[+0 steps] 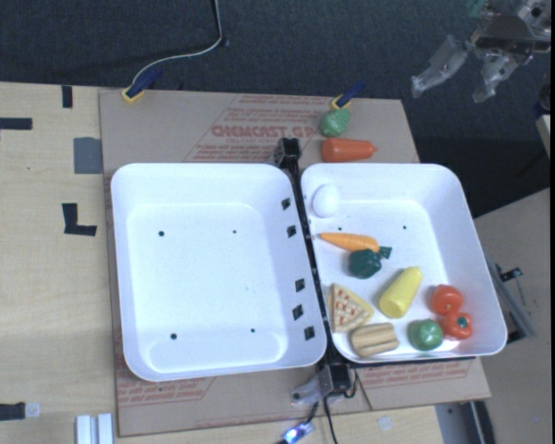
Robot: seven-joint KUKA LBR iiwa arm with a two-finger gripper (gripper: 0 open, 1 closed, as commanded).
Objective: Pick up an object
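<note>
Above the far right corner of the bench, well clear of both bins, the gripper [464, 70] was seen with its 2 fingers spread apart and nothing between them. The toy foods were clustered in the right bin [462, 197]. The yellow piece [400, 290], lying near its middle with space around it, was judged the easiest target, best approached straight down.

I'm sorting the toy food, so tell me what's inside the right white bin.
The right white bin holds a white egg, orange carrot, dark green pepper, yellow corn, pizza slice, bread roll, green fruit and two red tomatoes. Nothing looks covered.
</note>
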